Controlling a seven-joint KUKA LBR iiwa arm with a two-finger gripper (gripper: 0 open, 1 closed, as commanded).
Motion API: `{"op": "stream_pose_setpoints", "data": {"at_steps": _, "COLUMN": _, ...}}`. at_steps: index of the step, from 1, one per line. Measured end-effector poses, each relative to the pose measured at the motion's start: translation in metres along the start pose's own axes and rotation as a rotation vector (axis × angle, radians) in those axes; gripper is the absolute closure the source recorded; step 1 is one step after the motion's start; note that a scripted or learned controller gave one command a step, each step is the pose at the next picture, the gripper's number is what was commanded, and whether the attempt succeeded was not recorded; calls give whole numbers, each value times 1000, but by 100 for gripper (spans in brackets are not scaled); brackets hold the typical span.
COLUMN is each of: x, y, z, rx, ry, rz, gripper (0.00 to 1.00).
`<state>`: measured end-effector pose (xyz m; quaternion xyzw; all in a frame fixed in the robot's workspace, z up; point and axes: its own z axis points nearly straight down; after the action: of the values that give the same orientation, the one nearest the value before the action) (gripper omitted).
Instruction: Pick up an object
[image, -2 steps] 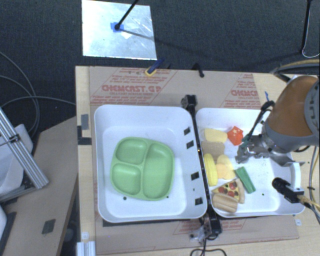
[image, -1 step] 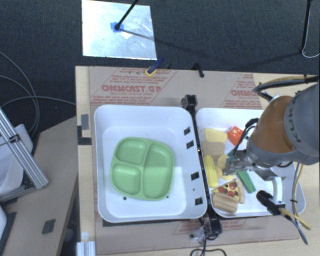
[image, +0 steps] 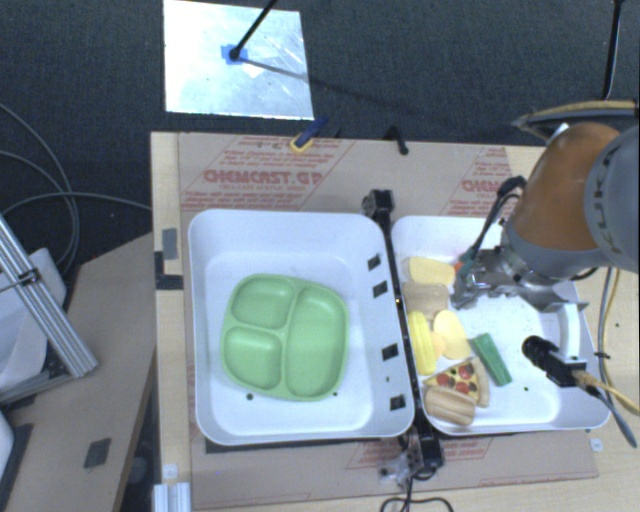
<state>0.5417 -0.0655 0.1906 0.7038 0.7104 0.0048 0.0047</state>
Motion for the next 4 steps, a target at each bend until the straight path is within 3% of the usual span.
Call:
{"op": "stream_pose_setpoints", "data": {"at_steps": 1, "x": 38, "y": -24, "z": 6, "rx": 13, "ry": 2, "rz": 2, "gripper": 100}}
{"op": "stream_pose_setpoints", "data": {"at_steps": 2, "x": 109, "y": -55, "z": 6, "rx": 15, "ry": 3, "rz": -1, "gripper": 100}}
{"op": "stream_pose_setpoints", "data": {"at_steps": 3, "x": 199, "y": -55, "z": 24, "rx": 14, "ry": 4, "rz": -4, "gripper": 100}}
{"op": "stream_pose_setpoints", "data": {"at_steps": 4, "x": 203, "y": 2, "z": 99, "rx": 14, "ry": -1, "rz": 4, "gripper": 100}}
